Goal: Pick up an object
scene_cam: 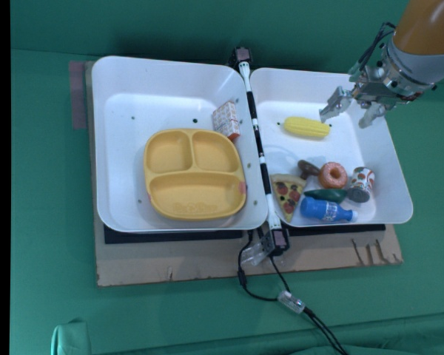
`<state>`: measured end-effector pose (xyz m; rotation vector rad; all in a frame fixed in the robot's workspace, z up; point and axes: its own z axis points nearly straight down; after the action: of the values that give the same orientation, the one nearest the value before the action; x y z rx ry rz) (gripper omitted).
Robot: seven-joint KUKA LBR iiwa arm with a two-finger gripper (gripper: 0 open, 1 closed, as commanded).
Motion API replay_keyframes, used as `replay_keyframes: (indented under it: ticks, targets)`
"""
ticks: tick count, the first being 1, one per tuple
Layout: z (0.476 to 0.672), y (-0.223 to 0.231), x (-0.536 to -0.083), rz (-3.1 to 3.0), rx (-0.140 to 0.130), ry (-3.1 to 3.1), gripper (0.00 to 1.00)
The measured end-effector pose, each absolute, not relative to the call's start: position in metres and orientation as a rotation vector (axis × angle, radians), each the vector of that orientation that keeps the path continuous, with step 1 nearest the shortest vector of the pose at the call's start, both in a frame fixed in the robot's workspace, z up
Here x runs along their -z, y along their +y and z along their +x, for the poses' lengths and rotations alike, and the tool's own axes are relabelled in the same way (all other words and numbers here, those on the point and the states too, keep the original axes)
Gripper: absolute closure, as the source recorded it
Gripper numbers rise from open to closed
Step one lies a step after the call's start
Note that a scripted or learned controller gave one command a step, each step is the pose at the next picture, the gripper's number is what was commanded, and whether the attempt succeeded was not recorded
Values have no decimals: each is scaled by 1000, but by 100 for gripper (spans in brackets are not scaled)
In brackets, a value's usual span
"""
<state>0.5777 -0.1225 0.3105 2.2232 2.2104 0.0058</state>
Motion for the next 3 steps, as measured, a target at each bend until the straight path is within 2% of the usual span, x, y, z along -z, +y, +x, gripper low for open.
replay_keyframes:
  ticks: [1, 2, 3]
  targets:
    - [608, -127, -199, 2223, -2, 2208, 0]
    - [611, -129, -215, 2220, -14, 2194, 100]
    - [611, -129, -215, 2220, -14, 2194, 0]
